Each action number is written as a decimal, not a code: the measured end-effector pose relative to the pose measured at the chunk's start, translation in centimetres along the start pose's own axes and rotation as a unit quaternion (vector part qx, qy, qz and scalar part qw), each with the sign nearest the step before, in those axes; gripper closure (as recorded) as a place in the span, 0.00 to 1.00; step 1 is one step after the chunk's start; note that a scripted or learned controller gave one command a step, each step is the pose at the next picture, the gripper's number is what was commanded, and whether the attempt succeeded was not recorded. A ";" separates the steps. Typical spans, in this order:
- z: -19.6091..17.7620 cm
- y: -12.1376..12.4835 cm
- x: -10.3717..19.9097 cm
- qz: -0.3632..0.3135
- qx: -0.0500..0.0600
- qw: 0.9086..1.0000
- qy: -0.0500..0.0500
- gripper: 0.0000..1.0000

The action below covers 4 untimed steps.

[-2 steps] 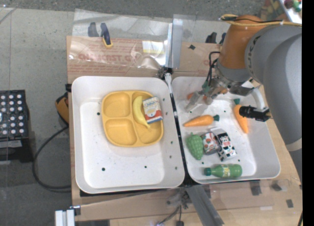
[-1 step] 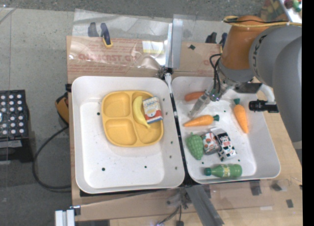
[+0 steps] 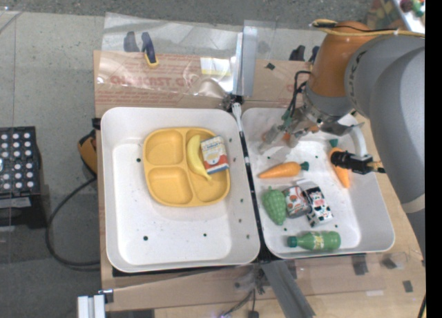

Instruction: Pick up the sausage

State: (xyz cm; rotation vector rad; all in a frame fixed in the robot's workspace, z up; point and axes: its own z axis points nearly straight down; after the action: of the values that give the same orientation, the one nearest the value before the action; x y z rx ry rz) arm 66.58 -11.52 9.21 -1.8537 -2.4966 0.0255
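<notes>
My gripper (image 3: pixel 286 133) hangs low over the back left part of the right bin (image 3: pixel 369 237), under the grey arm with its orange band. A small reddish piece shows right beside it, too small to name. A short orange-brown stick (image 3: pixel 344 176), which may be the sausage, lies near the bin's right side, apart from the gripper. In front of the gripper an orange carrot (image 3: pixel 280 169) with a green tip lies across the bin.
In the right bin's front half lie a green knobbly item (image 3: pixel 274 206), two small printed packets (image 3: pixel 307 202) and a green bottle (image 3: pixel 314 241). The left bin (image 3: pixel 124 240) holds a yellow divided plate (image 3: pixel 166 189) with a banana (image 3: pixel 195 157) and a small carton (image 3: pixel 215 154).
</notes>
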 end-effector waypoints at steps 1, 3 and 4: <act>0.0 -0.2 -1.6 -0.075 0.007 0.997 0.005 0.00; 0.0 -0.2 -1.2 -0.110 0.008 0.994 0.002 0.00; -1.1 0.0 -1.6 -0.109 -0.001 0.994 -0.007 1.00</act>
State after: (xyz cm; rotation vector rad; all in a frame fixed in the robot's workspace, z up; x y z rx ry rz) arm 67.09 -13.09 10.28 -1.5766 -2.6928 0.0301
